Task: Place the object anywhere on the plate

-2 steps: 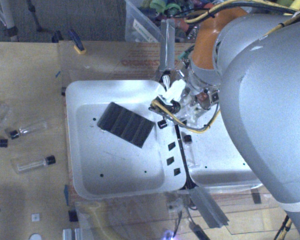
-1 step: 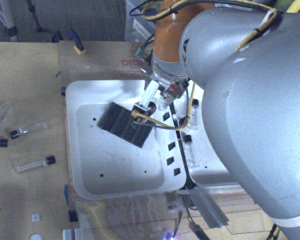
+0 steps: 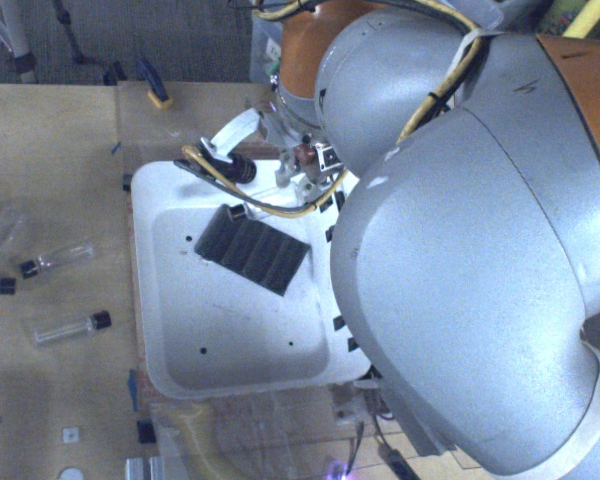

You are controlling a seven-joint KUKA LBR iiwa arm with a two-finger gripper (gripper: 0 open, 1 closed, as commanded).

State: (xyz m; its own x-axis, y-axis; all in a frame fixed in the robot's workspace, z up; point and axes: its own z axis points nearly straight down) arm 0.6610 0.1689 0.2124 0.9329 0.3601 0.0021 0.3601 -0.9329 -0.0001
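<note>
A flat black ribbed rectangular plate (image 3: 252, 249) lies tilted in the far half of the left white bin (image 3: 170, 348). A small black piece (image 3: 238, 211) sits right at the plate's far corner; what it is, I cannot make out. My gripper (image 3: 302, 168) hangs over the bin's far rim, just beyond and to the right of the plate, under the orange band of the wrist. The big grey arm covers the whole right side of the view, including the other bin.
Several clear vials with black caps (image 3: 72, 326) lie on the wooden bench left of the bin. A blue clamp (image 3: 156, 84) sits at the bench's far edge. The bin floor in front of the plate is bare white with a few small dark dots.
</note>
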